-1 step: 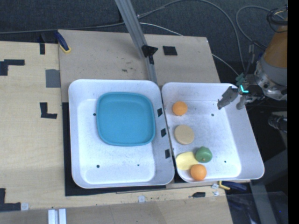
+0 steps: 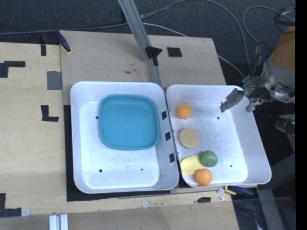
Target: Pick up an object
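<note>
We see the claw (image 2: 240, 101) over the far right corner of the right bin (image 2: 240, 143), its two fingers apart and holding nothing. The nearest piece, a small orange ball (image 2: 184, 111), lies well to its left with bare bin floor between. Below that ball sit a tan disc (image 2: 189, 138), a green ball (image 2: 208, 158), a yellow lump (image 2: 190, 165) and another orange ball (image 2: 203, 176); being round, the near ball points no way. A blue plate (image 2: 128, 121) lies in the left bin (image 2: 81, 143).

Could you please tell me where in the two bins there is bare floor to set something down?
The right bin is bare right of the beige disc. Its left edge is crowded, orange ball down to green ball. The left bin has a strip below the blue plate.
</note>
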You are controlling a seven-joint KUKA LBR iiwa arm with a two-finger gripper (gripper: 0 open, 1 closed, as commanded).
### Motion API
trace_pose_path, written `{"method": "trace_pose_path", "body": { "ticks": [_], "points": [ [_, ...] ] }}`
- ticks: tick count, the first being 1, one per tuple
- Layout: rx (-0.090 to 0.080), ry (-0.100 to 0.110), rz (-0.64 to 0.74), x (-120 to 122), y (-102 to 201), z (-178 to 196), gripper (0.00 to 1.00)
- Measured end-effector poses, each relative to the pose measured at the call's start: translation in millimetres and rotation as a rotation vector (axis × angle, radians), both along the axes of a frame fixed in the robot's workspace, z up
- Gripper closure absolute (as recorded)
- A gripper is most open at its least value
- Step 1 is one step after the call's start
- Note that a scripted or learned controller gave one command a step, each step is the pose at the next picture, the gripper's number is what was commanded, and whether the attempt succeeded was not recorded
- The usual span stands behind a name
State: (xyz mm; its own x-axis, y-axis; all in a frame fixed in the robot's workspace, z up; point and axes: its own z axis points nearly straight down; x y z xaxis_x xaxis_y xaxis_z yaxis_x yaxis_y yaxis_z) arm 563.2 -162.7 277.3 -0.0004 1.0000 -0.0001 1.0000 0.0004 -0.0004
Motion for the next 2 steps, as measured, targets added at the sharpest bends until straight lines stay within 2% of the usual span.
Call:
{"method": "trace_pose_path", "body": {
  "ticks": [1, 2],
  "points": [
    [0.001, 0.005, -0.001, -5.3, -7.1, -58.6, 0.00],
    [0.001, 0.004, 0.001, -1.9, -0.8, -104.1, 0.00]
  ]
}}
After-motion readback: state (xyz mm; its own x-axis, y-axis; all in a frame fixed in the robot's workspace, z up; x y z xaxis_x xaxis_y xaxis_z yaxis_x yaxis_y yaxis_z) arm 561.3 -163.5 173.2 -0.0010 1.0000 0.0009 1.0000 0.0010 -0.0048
